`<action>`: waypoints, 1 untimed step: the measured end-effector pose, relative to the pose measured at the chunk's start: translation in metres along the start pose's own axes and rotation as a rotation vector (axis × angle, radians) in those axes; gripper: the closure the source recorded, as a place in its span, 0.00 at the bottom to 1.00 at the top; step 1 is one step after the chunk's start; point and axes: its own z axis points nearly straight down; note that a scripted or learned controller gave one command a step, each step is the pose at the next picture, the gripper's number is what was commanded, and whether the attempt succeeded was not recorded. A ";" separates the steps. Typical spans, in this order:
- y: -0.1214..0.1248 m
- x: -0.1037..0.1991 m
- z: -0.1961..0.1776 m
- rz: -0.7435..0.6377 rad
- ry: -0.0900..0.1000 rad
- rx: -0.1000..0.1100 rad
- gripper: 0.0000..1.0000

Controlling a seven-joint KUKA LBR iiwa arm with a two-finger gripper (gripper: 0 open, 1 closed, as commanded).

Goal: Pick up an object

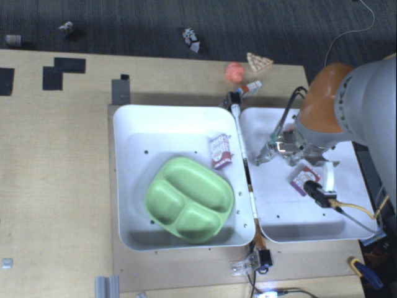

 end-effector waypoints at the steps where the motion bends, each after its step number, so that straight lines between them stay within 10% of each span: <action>1: 0.075 -0.043 -0.032 -0.001 -0.001 0.000 0.00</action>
